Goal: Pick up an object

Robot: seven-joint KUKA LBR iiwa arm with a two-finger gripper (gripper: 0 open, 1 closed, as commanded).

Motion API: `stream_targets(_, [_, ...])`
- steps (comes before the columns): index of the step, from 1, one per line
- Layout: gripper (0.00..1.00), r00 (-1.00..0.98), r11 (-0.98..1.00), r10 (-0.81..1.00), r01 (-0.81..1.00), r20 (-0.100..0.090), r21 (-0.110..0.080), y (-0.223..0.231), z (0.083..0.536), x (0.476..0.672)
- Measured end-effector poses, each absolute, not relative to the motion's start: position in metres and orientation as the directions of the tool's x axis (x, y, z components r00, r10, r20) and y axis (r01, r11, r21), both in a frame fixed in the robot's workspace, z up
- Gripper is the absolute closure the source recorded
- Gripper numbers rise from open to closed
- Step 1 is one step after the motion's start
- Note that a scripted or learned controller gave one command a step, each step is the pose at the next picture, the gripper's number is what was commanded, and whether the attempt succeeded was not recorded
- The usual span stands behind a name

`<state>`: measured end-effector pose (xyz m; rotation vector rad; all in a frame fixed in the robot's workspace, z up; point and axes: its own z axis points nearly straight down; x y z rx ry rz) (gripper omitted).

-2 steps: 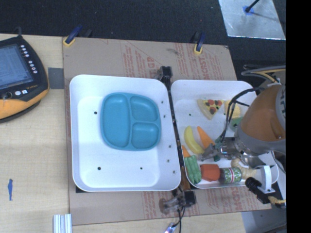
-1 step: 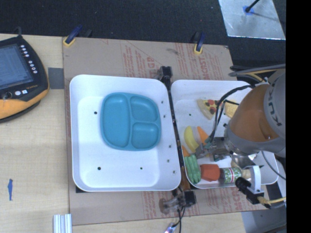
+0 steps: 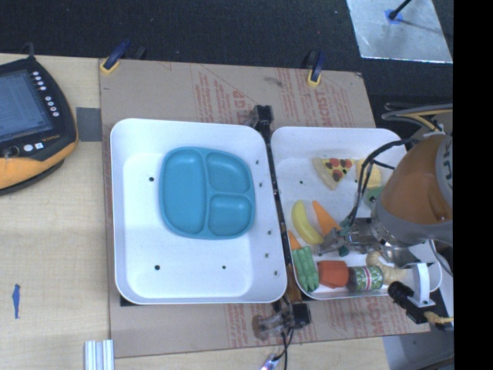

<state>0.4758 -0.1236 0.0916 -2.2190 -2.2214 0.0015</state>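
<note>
In the right bin (image 3: 286, 141) lie a banana (image 3: 303, 222), a carrot (image 3: 324, 216), a pizza slice (image 3: 336, 169), a green vegetable (image 3: 306, 269) and a bottle (image 3: 350, 276). The gripper (image 3: 344, 241) hangs low just above the bottle, beside the carrot; whether it grips anything cannot be told. The left bin (image 3: 123, 206) holds a blue divided plate (image 3: 206, 193).

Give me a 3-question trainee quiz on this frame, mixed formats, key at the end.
1. True or false: the blue divided plate lies in the left bin.
2. Multiple choice: which item lies nearest the right bin's far edge? A) pizza slice B) banana C) bottle
3. Short answer: over which bin does the gripper sit, and which food items are next to it?

Key
1. True.
2. A.
3. Over the right bin; the carrot and banana lie just to its left, the red item and bottle just toward the near rim.
</note>
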Motion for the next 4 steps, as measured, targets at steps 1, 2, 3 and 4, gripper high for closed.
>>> stream_targets(1, [0.0,-0.007,0.007,1.0,1.0,0.0,-0.002,-0.097,0.092,0.476])
stream_targets(2, [0.0,-0.001,0.001,1.0,1.0,0.001,-0.002,-0.127,0.092,0.476])
stream_targets(3, [0.0,-0.001,0.001,1.0,1.0,0.0,-0.001,-0.13,0.092,0.476])
stream_targets(4, [0.0,-0.005,0.005,1.0,1.0,-0.004,0.001,-0.093,0.092,0.477])
